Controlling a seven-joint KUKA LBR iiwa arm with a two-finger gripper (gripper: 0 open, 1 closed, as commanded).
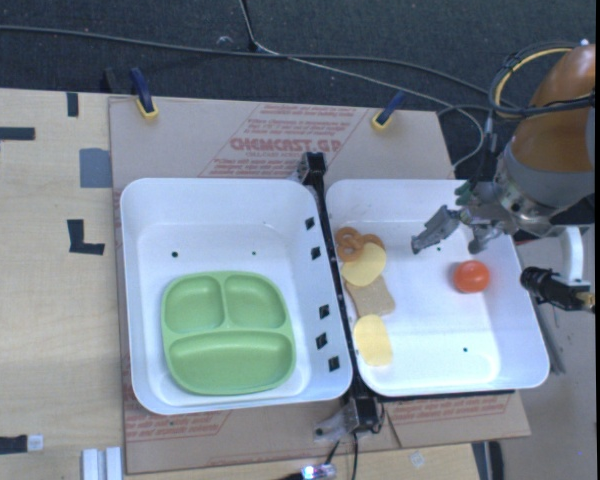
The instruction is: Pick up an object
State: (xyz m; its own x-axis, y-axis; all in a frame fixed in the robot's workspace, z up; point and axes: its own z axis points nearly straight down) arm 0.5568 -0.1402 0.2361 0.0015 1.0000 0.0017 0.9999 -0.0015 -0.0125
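In the right bin [500,368] lie a small red tomato-like ball [470,276], a brown pretzel [349,240], a yellow round piece [366,264], a tan bread slice [372,296] and a yellow lemon-shaped piece [373,340]. My gripper [452,232] hangs over the upper right part of that bin, just up and left of the red ball. Its two fingers are spread apart, with nothing between them.
The left bin [140,218] holds a green divided plate [227,332]. A black clip strip runs along the seam between the bins [322,268]. Cables cross the dark floor at the back. Cardboard lies under both bins.
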